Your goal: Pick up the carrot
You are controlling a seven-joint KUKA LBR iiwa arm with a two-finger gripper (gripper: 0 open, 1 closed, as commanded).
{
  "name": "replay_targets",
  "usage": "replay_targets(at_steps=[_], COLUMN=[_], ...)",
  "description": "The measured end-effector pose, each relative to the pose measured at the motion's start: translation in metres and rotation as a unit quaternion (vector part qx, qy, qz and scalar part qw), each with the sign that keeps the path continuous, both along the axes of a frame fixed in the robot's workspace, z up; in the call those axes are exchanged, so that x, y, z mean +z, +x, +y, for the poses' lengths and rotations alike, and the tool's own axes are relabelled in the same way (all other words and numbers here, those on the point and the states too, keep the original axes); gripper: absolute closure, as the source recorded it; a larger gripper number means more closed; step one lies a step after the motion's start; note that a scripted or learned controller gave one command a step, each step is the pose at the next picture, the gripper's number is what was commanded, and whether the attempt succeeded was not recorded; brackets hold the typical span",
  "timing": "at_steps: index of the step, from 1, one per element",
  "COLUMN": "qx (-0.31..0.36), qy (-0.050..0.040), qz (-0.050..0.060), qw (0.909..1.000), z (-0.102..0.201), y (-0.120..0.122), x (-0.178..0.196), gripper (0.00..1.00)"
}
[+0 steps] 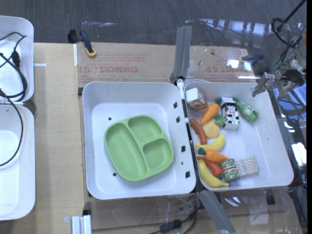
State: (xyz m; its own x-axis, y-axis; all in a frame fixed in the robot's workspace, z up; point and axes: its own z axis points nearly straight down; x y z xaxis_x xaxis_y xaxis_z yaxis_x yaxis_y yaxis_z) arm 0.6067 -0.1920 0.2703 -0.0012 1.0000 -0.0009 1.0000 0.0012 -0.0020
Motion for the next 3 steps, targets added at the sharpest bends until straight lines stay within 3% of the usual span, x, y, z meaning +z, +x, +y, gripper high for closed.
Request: replay_targets(at_steps=[1, 2, 3], qx=[0.129, 0.244, 0.242], qy=[0.0005, -0.0028, -0.0024], qz=[0.000, -0.010, -0.009], qw=[0.9917, 0.9697, 0.9703], z=[0.044, 0.087, 0.086], y=[0.015, 0.039, 0.038], x=[-0.125, -0.170, -0.162], gripper=[0.00, 0.00, 1.00])
